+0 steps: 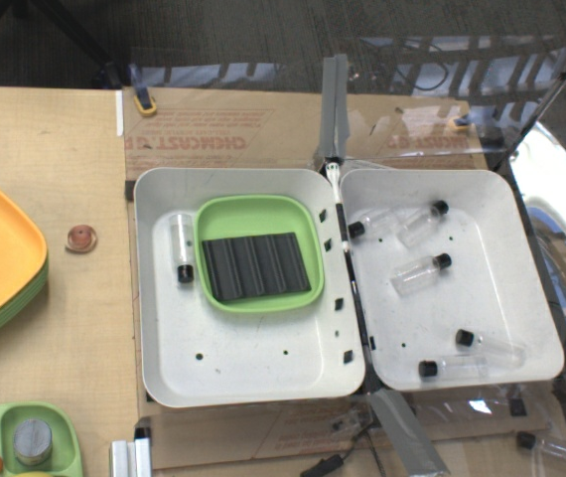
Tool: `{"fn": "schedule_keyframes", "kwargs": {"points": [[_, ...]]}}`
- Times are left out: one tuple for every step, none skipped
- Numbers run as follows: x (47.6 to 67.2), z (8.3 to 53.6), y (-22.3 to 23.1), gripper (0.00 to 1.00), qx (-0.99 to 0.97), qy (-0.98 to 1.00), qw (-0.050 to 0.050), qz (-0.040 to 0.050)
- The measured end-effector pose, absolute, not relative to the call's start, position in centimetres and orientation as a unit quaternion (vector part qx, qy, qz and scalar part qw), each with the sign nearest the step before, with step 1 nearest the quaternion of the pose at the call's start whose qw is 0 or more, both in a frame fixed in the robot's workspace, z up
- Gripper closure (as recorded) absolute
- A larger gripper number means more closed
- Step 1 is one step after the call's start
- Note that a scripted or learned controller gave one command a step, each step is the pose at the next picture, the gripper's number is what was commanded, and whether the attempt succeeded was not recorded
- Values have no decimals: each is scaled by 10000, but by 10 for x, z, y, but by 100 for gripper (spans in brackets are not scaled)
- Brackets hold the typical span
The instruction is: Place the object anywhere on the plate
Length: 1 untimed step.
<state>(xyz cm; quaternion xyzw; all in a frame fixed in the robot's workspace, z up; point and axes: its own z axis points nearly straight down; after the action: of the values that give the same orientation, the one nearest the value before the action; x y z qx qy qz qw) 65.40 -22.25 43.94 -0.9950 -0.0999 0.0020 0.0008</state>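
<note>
Camera view, one moment over both bins. At centre-left of the frame, the green plate (258, 207) is sitting in the upper half of the left bin (243, 386). A black ribbed pad (256, 266) is lying flat on the plate, covering most of its floor. Just beside the plate's left rim, a clear vial (182, 246) is lying on the bin floor with its black cap pointing toward the lower edge of the frame; whether it is touching the rim cannot be told. In the right bin (506, 286), five similar capped vials (417, 274) are lying scattered, two near the lower wall. Both bins are resting on brown cardboard (223, 137). At far left, stacked orange dishes (0, 256) and a small reddish disc (82, 238) are resting on the wooden bench (55, 137).
</note>
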Motion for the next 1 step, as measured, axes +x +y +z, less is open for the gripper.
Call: {"fn": "schedule_keyframes", "kwargs": {"points": [[653,439,-223,0,-9950,-999,9,23]]}}
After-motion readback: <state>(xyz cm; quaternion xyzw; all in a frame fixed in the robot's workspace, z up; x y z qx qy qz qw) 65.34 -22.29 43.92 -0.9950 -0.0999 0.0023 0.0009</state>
